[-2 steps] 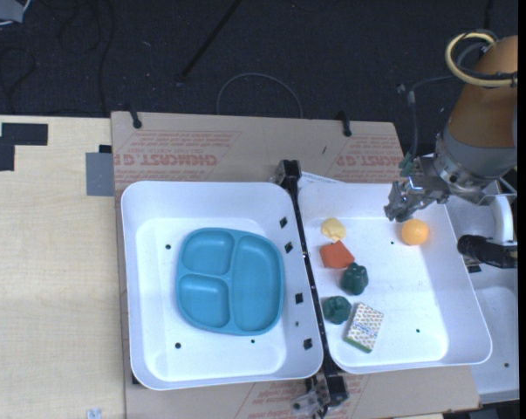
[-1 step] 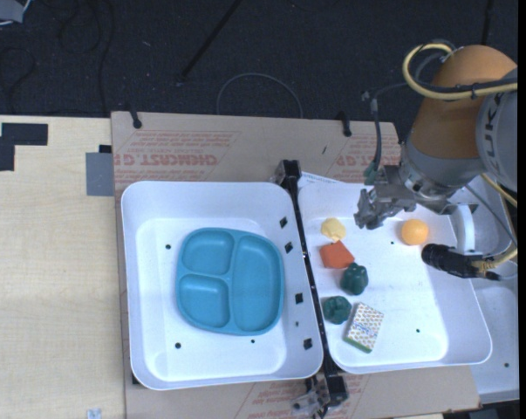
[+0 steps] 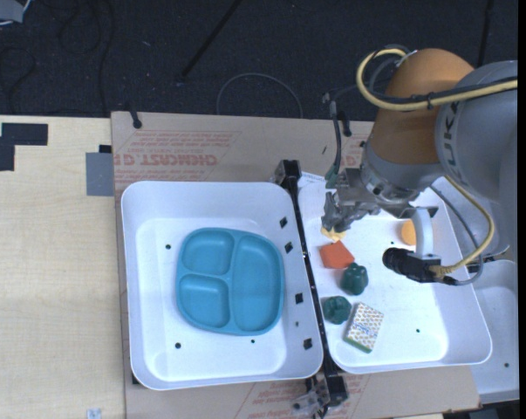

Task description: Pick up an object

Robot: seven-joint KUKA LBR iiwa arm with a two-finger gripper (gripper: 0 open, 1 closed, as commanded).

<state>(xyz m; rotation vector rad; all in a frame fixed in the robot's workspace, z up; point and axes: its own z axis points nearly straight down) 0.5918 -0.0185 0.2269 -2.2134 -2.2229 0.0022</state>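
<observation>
Here the gripper [image 3: 335, 219] hangs low in the right bin [image 3: 454, 343], just above the orange block [image 3: 336, 254] — whether it is wide or narrow I cannot tell. A small yellow piece [image 3: 331, 232] lies right under it, touching the block's upper edge. Two green pieces [image 3: 354, 278] sit just below the block. The risk, I think — the gripper closes between yellow piece and block and catches neither, or pushes them against the bin wall.

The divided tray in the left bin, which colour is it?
Blue divided tray, seen in the camera view.
</observation>
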